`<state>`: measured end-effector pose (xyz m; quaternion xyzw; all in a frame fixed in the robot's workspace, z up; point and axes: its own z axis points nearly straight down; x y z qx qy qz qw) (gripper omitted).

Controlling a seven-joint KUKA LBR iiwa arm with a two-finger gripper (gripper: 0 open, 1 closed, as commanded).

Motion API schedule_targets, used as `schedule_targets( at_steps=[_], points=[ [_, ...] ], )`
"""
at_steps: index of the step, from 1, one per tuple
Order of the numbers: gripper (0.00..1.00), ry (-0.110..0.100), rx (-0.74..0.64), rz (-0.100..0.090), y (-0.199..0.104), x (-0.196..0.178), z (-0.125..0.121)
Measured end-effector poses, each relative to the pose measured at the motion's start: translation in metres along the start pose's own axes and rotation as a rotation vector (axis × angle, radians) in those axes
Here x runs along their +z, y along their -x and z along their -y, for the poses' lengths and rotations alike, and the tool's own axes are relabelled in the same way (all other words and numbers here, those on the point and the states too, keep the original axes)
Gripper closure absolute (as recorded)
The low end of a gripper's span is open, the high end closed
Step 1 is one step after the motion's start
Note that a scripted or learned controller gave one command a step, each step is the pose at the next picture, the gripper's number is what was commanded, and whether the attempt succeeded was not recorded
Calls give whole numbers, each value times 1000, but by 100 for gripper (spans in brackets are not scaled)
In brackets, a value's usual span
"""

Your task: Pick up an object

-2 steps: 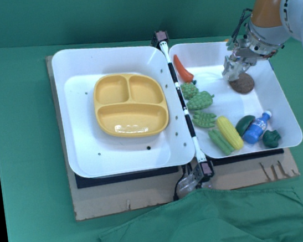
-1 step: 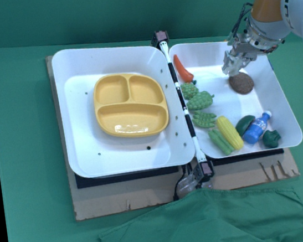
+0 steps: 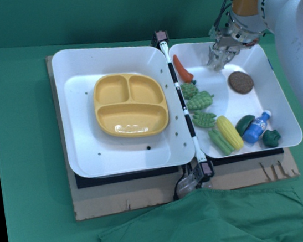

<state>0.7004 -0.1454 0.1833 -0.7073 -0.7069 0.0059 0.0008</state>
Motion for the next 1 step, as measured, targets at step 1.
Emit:
schedule_targets(
  at_steps=[1],
  points=[
    [100, 6, 0, -16, 15, -1, 4]
  ],
)
